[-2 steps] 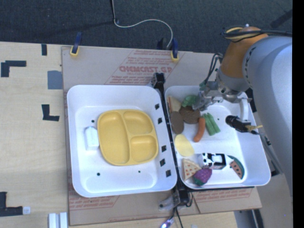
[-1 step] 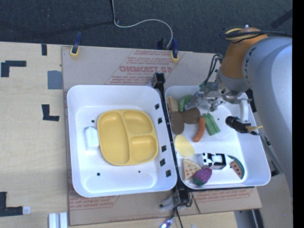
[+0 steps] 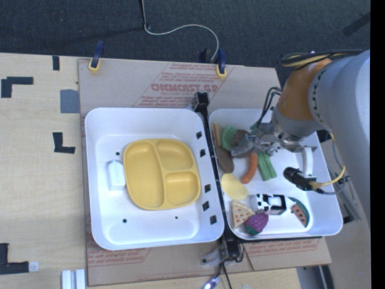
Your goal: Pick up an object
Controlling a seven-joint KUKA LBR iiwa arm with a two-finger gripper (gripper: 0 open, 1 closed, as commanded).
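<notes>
My gripper [image 3: 248, 143] reaches from the right into the upper part of the right bin [image 3: 328, 221], low over the toy food. Its dark fingertips sit among a green leafy piece [image 3: 228, 136], a brown oval piece [image 3: 225, 159] and an orange carrot [image 3: 249, 168]. A green stick [image 3: 267, 167] lies just right of the carrot. Nearer the front lie a yellow lemon [image 3: 233, 186], a pizza slice [image 3: 242, 211], a purple grape bunch [image 3: 257, 223], a black and white piece [image 3: 272, 203] and a watermelon slice [image 3: 300, 214]. The wrist hides the finger gap.
The left bin [image 3: 96, 179] holds a yellow divided plate [image 3: 161, 173] and a small white block [image 3: 115, 174]. A black divider [image 3: 208, 155] runs between the bins. The grey arm with its orange band [image 3: 301, 95] covers the right bin's far corner.
</notes>
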